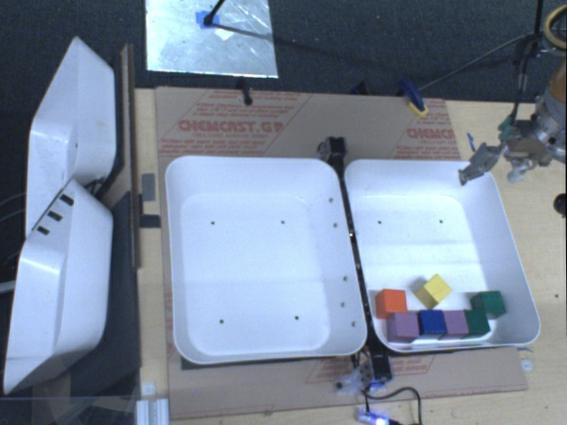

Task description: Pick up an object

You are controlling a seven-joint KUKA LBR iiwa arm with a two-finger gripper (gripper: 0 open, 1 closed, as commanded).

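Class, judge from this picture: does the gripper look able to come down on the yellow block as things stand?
Probably yes. The yellow block sits apart from the other blocks with nothing over it, and the gripper hangs above the right bin.

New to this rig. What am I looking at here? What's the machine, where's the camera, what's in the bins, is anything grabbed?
One fixed camera looks down at a slant on a bench with two shallow white bins side by side. The machine is a robot arm reaching in from the right; its gripper hangs over the top right corner of the right bin, and nothing shows between its fingers. The job is to pick up an object. The objects are small blocks clustered at the right bin's near edge: an orange block, a yellow block, a blue block between two purple blocks, and green blocks at the right. The left bin shows only its white floor.
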